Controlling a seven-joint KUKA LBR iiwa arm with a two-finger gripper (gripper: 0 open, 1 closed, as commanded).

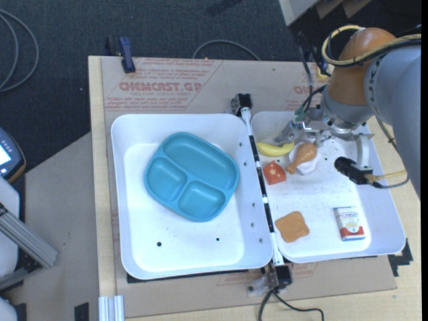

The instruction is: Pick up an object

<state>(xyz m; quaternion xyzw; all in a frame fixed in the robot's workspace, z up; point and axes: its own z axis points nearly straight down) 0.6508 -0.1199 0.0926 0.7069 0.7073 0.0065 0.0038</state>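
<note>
I see the gripper (309, 127) low over the right bin's (384, 236) far end, above the banana (274, 149) and drumstick (302, 156); whether it's open, I can't tell; plate (192, 176) in left bin (134, 246).

Grey arm (394, 72) reaching in from the right, orange-banded wrist bent down, pincer (309, 127) low

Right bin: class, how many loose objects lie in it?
5: banana and drumstick at the far end, red block, cookie, small carton nearer. The arm may hide others.
</note>
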